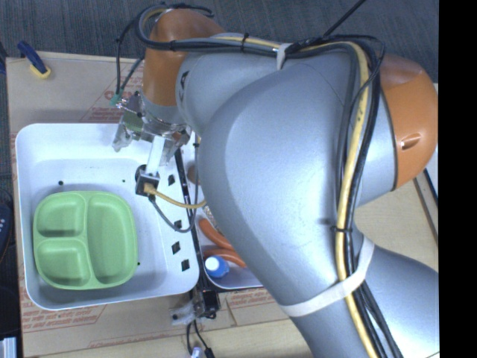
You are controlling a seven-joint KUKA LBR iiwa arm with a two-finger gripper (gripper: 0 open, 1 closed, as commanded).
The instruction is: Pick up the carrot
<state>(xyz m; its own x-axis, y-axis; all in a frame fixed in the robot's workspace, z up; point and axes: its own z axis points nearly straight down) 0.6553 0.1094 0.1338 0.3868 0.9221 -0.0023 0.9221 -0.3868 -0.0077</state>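
The carrot point(218, 239) is an orange sliver in the right bin, just right of the divider between the bins, and the arm's grey body covers most of it. My gripper point(133, 129) hangs below the orange wrist band, over the far edge of the left bin point(30, 144). It is well away from the carrot, up and to the left of it. Nothing shows in its grasp.
A green divided plate point(86, 237) lies in the left bin's near left part. A small blue and white object point(215, 267) sits in the right bin just in front of the carrot. The bulky arm point(298, 170) hides most of the right bin.
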